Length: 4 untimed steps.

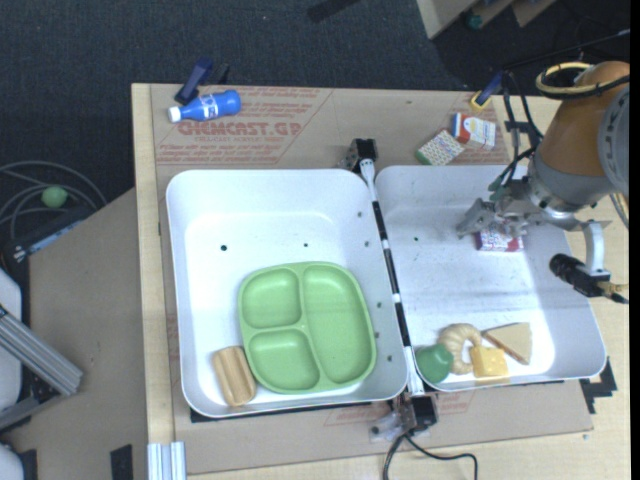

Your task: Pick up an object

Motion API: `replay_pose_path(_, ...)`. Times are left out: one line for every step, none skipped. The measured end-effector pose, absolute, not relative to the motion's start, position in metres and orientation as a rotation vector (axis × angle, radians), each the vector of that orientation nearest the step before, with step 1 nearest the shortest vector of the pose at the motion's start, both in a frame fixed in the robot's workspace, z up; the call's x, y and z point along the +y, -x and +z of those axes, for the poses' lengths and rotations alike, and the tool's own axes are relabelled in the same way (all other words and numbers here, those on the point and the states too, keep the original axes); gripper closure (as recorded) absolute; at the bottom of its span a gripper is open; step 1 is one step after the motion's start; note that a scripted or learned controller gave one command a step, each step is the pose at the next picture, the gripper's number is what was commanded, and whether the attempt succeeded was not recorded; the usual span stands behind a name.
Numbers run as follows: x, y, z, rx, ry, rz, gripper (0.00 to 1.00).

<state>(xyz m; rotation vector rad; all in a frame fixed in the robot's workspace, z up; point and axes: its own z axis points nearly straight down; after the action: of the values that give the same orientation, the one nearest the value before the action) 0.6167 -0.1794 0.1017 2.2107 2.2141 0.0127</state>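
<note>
Two white bins side by side on a bench (150, 268). In the left bin (200, 208), toward its front edge, a big green plate (305, 326) with three parts. Just beside that, in the front left corner, a small tan block (233, 375). In the right bin (450, 288), near its front edge, a little pile of toy food: a tan wedge (510, 340), a pale twisted piece (458, 340), a yellow block (489, 363), and a green round thing (434, 364) in the front left corner. Grey arm (585, 138) with orange band over the right bin's back right part. Gripper (497, 220) low there, right on top of a small pink and white packet (499, 239). Cannot tell if the jaws are apart or together. On the bench behind the bins, a blue bottle (205, 106) and two small boxes (455, 140).
</note>
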Motion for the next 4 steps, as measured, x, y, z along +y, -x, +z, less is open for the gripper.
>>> replay_pose_path(-0.179, -0.617, 0.112, 2.212, -2.209, 0.015, 1.00)
replay_pose_path(-0.179, -0.617, 0.112, 2.213, -2.209, 0.015, 0.00)
replay_pose_path(-0.188, -0.637, 0.090, 2.217, -2.214, 0.006, 0.00)
replay_pose_path(-0.189, -0.639, 0.103, 2.211, -2.206, 0.010, 1.00)
